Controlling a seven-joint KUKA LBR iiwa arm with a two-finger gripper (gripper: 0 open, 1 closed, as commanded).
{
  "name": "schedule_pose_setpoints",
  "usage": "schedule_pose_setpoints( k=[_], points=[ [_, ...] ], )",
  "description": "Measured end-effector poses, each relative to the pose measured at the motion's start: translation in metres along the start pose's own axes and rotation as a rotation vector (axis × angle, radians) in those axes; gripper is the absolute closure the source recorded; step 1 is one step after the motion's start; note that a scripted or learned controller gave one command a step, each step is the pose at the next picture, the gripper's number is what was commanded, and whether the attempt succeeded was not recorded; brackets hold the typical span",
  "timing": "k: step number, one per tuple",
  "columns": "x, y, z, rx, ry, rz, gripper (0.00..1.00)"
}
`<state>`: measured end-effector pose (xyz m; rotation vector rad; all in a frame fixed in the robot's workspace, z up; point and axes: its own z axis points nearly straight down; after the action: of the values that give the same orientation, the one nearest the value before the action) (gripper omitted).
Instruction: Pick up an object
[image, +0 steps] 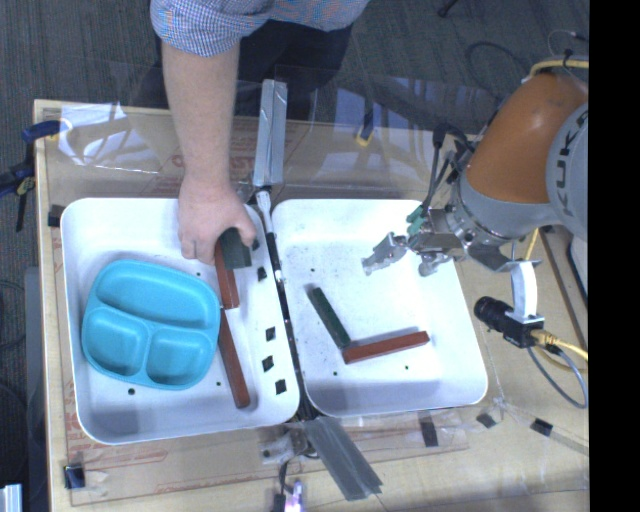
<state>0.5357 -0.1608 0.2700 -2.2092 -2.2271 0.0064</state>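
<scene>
My gripper hovers over the upper middle of the right bin, open, with nothing between its silver fingers. Below it and to the left, a dark green bar and a reddish-brown bar lie on the bin floor, meeting in an L shape. The gripper is clear of both. In the left bin sit a blue divided plate and a long brown stick.
A person's hand reaches from the top into the left bin, near the divider, and grips a dark green block above a short brown piece. A metal rail runs along the divider beyond the bins.
</scene>
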Motion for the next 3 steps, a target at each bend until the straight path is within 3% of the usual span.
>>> schedule_pose_setpoints(
  k=[1, 2, 3],
  points=[
    [0.016, -0.009, 0.155, 0.002, 0.001, 0.082, 0.00],
    [0.026, -0.043, 0.180, -0.004, 0.001, 0.076, 0.00],
    [0.025, -0.042, 0.171, -0.003, 0.001, 0.069, 1.00]
  ],
)
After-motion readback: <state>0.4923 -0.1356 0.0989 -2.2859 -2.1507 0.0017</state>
